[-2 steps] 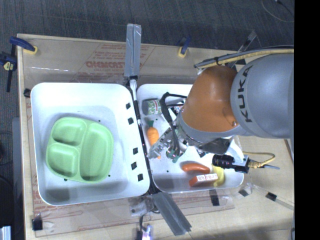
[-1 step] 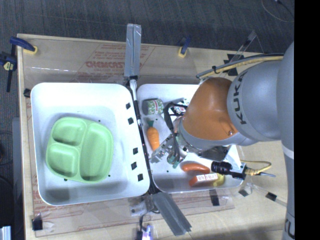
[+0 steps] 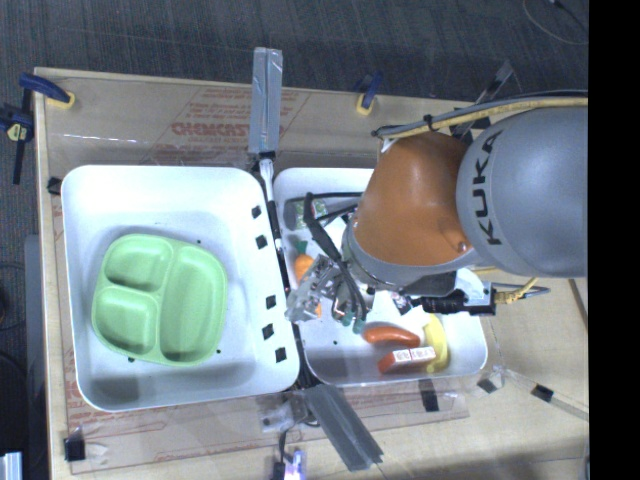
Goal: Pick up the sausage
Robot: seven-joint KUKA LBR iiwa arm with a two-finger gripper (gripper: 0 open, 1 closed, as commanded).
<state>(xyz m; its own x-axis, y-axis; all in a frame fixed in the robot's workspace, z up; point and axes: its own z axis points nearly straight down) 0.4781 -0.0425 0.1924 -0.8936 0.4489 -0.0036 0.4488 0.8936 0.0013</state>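
Note:
The sausage [image 3: 385, 335], reddish-orange and glossy, lies in the front part of the right bin [image 3: 330, 373]. My gripper [image 3: 318, 296] hangs low over the same bin's left side, just left of the sausage and apart from it. The grey arm with its orange band [image 3: 415, 208] covers the middle and back of that bin. Nothing shows in the gripper's grasp.
A yellow banana [image 3: 436, 342] and a red item with a white label [image 3: 401, 360] lie beside the sausage at the front right. A small orange object [image 3: 302, 266] sits near the divider. The left bin [image 3: 90, 193] holds a green divided plate [image 3: 160, 298].

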